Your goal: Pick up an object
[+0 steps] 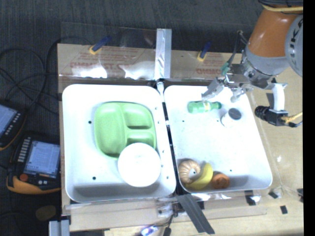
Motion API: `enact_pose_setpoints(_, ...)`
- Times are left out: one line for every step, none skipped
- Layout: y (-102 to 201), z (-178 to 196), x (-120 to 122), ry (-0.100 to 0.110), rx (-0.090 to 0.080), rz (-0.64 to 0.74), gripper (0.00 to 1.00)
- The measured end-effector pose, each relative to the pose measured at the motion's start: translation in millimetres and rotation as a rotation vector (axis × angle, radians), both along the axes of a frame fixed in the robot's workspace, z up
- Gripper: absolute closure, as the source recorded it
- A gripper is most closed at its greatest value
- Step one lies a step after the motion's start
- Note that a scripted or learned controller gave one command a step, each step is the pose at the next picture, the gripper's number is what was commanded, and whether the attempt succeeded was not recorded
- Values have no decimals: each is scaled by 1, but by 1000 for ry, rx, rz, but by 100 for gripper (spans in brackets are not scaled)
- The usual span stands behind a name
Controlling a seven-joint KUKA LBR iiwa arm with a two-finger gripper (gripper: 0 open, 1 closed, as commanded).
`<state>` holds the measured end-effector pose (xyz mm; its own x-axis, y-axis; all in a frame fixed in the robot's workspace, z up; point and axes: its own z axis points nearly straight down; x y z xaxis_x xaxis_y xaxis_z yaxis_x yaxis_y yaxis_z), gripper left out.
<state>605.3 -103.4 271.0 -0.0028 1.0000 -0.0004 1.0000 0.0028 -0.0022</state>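
Note:
My gripper [225,92] hangs over the far part of the right bin [246,146], fingers spread open with nothing between them. A small green bottle [202,106] lies on its side on the bin floor, just below and to the left of the left fingertip [212,90]; whether they touch I cannot tell. A small dark round piece [235,114] rests just beneath the right finger. At the bin's near edge sit a tan spiral-shaped object [188,169], a yellow banana [204,177] and a small orange-brown item [220,181], bunched together.
The left bin [74,132] holds a green divided tray [123,124] with a white round bowl [139,164] overlapping its near corner. A raised divider [165,127] separates the bins. The arm's orange band [270,31] rises at the upper right.

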Motion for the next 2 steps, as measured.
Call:
enact_pose_setpoints(-60, -85, 38, 0, -2, -3, 0)
enact_pose_setpoints(-116, -127, 2, -23, -11, 563, 0)
